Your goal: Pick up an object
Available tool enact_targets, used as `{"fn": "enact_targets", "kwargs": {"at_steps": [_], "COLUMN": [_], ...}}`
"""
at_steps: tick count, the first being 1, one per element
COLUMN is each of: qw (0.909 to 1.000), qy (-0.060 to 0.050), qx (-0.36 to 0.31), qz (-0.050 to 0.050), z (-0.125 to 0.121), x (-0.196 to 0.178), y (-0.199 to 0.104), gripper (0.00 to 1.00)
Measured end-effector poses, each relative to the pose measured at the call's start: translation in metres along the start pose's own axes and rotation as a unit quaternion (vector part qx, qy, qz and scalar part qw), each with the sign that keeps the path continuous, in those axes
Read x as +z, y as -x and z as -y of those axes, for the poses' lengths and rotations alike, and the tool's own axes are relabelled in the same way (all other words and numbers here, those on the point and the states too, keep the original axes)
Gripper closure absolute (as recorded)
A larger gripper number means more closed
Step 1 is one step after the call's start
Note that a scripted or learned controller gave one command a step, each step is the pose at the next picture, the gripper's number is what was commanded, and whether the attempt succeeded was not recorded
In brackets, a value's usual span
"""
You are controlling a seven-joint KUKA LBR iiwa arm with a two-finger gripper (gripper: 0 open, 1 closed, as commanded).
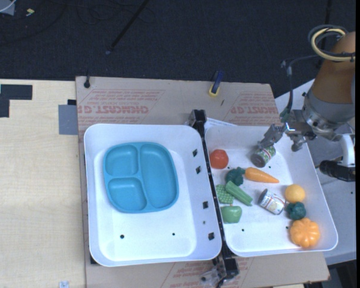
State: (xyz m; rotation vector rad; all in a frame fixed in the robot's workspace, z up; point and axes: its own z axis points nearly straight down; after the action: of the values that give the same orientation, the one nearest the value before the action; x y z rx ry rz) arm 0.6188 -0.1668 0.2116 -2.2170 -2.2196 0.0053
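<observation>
A: The arm (pixel 330 83) came in from the right, over the right bin (pixel 324 221). The claw (pixel 275 138) sat at the bin's upper middle, just above a small tin (pixel 263 155) that leaned on its side. Claw and tin looked to be touching, or nearly so.

B: Did it hold the tin?

A: Could not tell. The tin was not seen between the fingers, and whether the claw was released or clenched was not readable from that slant.

B: What else lay in that bin?

A: A red tomato (pixel 219 158) to the tin's left, a carrot (pixel 261 175) just below it, a second tin (pixel 271 201), a lemon (pixel 294 193), a pumpkin (pixel 305 233) in the near right corner, and green pieces (pixel 234 192) by the divider. The left bin (pixel 96 221) carried a blue plate (pixel 140 177).

B: Risks noted?

A: The tin was round and tilted; a grip taken off-centre would likely roll it away, or squeeze it out toward the carrot. A descent too far to one side might merely push it along the bin floor.
</observation>
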Motion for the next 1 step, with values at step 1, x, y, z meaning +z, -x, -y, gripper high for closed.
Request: {"fn": "enact_targets", "kwargs": {"at_steps": [1], "qw": [1.0000], "qy": [-0.001], "qx": [-0.002], "qz": [0.000], "z": [-0.0099], "x": [0.0535], "y": [-0.0013], "gripper": [0.00]}}
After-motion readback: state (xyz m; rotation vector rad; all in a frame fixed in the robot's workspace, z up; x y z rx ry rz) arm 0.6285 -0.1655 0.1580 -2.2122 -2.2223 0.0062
